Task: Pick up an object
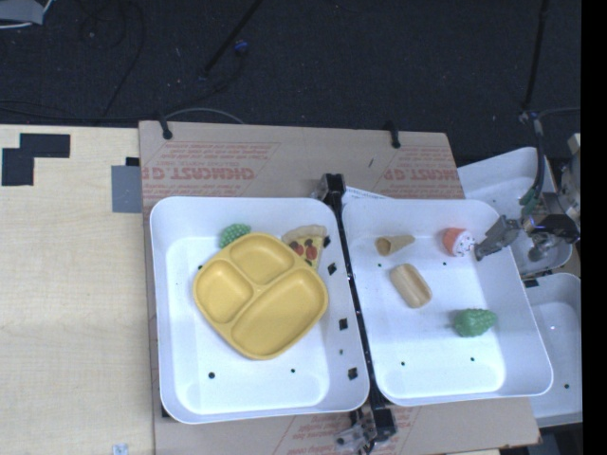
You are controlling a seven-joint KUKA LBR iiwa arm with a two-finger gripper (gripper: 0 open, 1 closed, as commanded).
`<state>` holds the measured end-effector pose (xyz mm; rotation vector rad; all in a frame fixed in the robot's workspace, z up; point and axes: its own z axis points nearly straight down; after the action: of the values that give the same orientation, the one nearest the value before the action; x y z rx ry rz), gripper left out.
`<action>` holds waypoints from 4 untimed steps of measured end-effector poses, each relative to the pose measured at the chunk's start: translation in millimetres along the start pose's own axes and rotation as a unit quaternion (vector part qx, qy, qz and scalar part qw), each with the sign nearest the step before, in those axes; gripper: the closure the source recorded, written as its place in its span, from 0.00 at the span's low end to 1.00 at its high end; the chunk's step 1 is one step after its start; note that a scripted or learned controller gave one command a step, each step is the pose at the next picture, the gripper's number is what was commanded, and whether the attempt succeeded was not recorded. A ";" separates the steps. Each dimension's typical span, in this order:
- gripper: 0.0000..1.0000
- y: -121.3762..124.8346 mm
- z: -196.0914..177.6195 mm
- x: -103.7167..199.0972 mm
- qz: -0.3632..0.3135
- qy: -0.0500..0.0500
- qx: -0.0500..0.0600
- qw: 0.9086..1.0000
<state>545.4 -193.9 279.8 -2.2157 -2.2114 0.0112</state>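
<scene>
Bench (66, 282): pale wood, with a cardboard sheet (294, 164) under 2 white bins.
Left bin (180, 368): yellow divided plate (263, 295) in the middle; green piece (234, 233) and pizza slice (306, 244) touching its far rim.
Right bin (446, 363): tan bread roll (411, 284), green broccoli (473, 321), cone (394, 245) and orange-and-white piece (457, 242), all apart.
Tool (498, 238): at the right bin's right edge, just beside the orange-and-white piece; grip cannot be told.
</scene>
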 end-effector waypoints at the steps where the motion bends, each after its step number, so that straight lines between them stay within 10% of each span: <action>1: 0.00 1.8 -5.7 0.4 -0.001 -0.001 -0.005 1.000; 4: 0.00 8.8 164.3 -16.2 -0.001 0.000 -0.003 1.000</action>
<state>552.1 -209.7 115.4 -2.2182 -2.2167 0.0046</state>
